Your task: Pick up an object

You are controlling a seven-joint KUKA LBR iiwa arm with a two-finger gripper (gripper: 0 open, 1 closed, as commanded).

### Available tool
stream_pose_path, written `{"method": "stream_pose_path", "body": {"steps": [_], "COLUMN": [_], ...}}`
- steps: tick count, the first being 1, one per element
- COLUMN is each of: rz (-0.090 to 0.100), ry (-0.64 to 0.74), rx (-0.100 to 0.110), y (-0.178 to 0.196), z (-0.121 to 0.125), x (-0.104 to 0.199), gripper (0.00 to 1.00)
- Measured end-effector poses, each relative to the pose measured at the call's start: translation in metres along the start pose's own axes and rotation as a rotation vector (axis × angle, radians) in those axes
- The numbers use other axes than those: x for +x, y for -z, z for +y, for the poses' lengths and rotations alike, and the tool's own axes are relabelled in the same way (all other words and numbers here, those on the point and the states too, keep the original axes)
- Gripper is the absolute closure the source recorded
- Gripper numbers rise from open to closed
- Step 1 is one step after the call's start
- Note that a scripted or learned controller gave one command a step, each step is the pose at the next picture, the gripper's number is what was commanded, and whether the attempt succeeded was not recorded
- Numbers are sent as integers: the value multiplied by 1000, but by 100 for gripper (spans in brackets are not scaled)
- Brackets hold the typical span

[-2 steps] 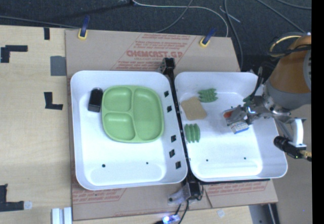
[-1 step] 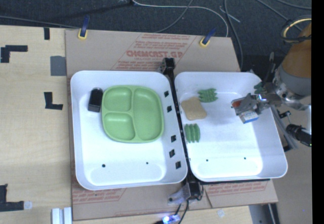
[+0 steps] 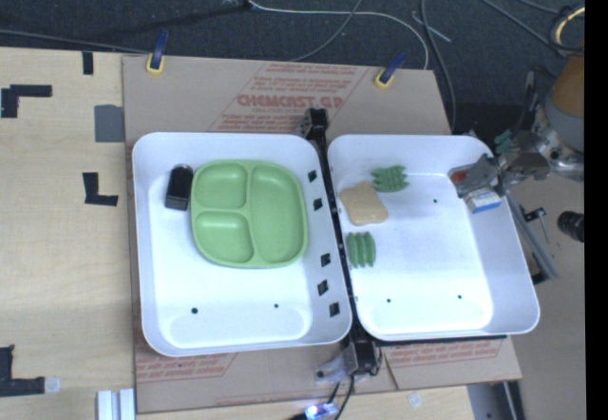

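Two shallow white bins are set side by side on a cardboard sheet (image 3: 285,90). The left bin (image 3: 228,323) holds 1 green divided plate (image 3: 250,214), w/ 1 small black block (image 3: 179,187) just beside its left edge. The right bin (image 3: 446,299) holds 3 small items near its left wall: 1 tan pad (image 3: 363,204), 1 green ridged piece (image 3: 389,179) above it and 1 green ridged piece (image 3: 361,249) below it. The gripper (image 3: 480,182) is seen at the right bin's upper right rim, well apart from those items. Finger opening can't be told; nothing is seen held.
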State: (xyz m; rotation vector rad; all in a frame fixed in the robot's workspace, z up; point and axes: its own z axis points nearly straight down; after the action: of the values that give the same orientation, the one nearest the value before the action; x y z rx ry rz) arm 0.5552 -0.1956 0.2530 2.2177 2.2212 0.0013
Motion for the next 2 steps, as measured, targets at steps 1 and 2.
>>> {"method": "stream_pose_path", "body": {"steps": [1, 2], "rz": [1, 2], "ry": [0, 4], "rx": [1, 3], "y": [38, 37], "z": [1, 13], "x": [0, 50], "gripper": [100, 100]}}
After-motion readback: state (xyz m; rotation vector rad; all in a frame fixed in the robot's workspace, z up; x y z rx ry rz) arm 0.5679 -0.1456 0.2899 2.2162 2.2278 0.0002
